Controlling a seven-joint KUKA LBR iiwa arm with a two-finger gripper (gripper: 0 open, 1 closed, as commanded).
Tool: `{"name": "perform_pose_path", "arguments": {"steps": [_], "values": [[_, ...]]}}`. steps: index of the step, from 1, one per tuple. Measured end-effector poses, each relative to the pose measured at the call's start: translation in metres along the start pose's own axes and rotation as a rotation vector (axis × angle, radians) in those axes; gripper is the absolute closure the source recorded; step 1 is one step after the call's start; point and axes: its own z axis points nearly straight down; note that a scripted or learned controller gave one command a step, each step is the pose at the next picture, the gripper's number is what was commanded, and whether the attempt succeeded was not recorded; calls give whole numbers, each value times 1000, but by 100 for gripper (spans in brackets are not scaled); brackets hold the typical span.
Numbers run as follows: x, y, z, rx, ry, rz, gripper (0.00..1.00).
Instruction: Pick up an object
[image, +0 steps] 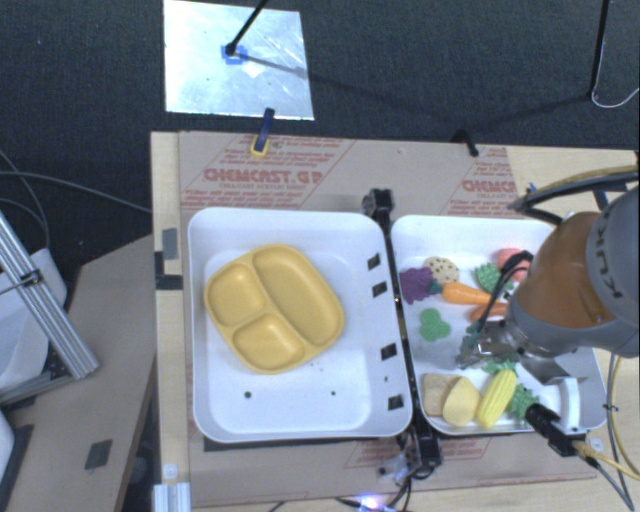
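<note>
Gripper (478, 350) low in the right bin (410, 310), grip state hard to tell, corn cob (497, 396) just below it, green broccoli piece (433, 324) just left, carrot (463, 293) above, yellow divided plate (273, 307) well apart in the left bin (215, 400)

A yellow three-compartment plate (274, 307) lies in the left bin (230, 410). In the right bin (455, 232) the gripper (480, 350) hangs over toy food: purple grapes (415, 284), a carrot (465, 294), corn (498, 395), a cookie (440, 268).
</note>
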Motion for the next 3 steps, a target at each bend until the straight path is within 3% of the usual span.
{"name": "perform_pose_path", "arguments": {"steps": [1,2,3], "values": [[69,123,-93,-17,0,-13,100],[38,23,-86,9,1,6,100],[80,-2,-86,5,2,-4,100]]}}
